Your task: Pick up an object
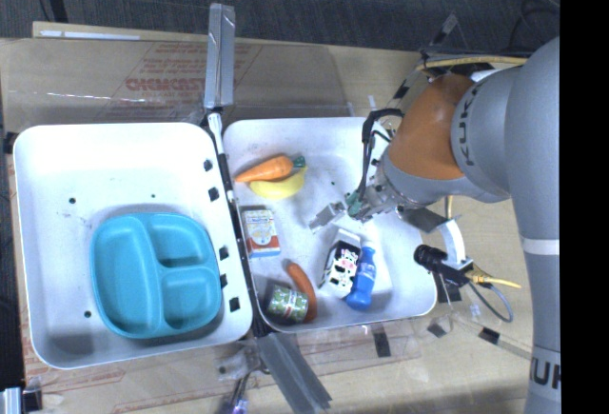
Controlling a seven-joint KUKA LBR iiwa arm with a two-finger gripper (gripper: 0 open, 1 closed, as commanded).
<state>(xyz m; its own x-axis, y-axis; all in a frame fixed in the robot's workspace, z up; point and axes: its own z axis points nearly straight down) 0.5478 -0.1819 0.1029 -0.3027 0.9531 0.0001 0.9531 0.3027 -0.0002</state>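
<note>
My gripper (335,211) hangs low over the middle of the right bin (328,141), with the grey arm and its orange band behind it at the right. Just below it lie a small cow-print carton (342,266) and a blue bottle (362,275). A toy carrot (266,168) rests on a yellow piece (279,185) up and to the left. A small flat packet (260,230) lies by the bin's left wall. A red sausage-like piece (301,281) and a green-labelled can (286,303) sit at the front left corner. I see nothing between the fingers.
The left bin (57,165) holds a blue divided tray (152,274). A metal divider bar (220,50) stands between the bins at the back. Cables and a black connector (442,265) hang at the right bin's right rim. Cardboard lies behind the bins.
</note>
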